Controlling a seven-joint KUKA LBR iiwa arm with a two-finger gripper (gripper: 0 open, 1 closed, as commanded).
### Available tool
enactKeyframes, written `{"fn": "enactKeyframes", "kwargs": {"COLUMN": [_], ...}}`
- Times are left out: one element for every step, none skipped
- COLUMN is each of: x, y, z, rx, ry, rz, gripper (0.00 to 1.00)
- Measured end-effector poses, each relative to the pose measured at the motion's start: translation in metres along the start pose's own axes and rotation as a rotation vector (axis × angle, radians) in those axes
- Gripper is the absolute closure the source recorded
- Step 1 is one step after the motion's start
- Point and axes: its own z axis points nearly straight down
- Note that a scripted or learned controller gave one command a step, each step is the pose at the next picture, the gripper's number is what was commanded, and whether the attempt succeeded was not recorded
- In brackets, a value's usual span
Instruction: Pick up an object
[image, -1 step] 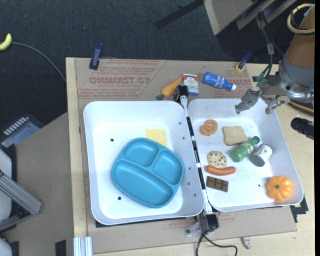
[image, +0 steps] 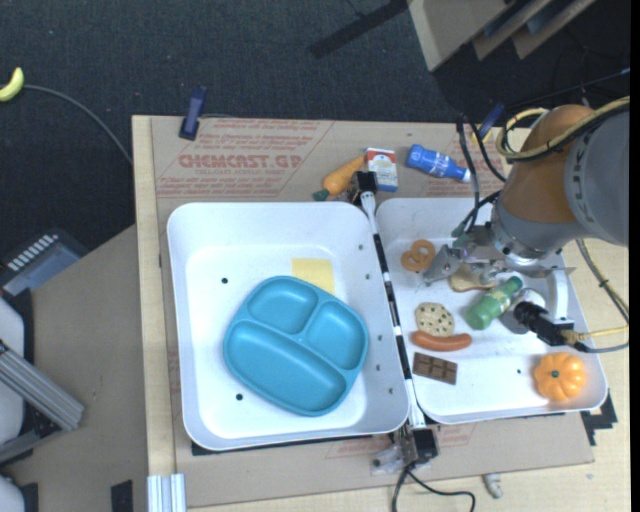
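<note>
The right bin (image: 492, 380) holds a pretzel (image: 418, 255), a chocolate-chip cookie (image: 434, 319), a red sausage (image: 441, 341), a brown chocolate bar (image: 435, 369), a green bottle (image: 491, 304) lying on its side and an orange pumpkin (image: 560, 377). My gripper (image: 468, 262) hangs low over the back of this bin, just right of the pretzel and above the green bottle. A tan piece (image: 464, 284) lies directly under it. The gripper's body hides what is between its tips.
The left bin (image: 182, 240) carries a blue divided plate (image: 295, 343) and a yellow slice (image: 313, 271). Behind the bins lie a blue bottle (image: 437, 162), a small carton (image: 381, 168) and an orange carrot (image: 343, 176). Cables run along the arm at the right.
</note>
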Motion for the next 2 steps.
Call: {"fn": "enactKeyframes", "kwargs": {"x": [0.002,-0.001], "y": [-0.033,-0.070], "z": [0.016,0.017], "rx": [-0.007,-0.004], "ry": [-0.002,0.000], "rz": [0.000,0.000], "gripper": [0.00,0.00]}}
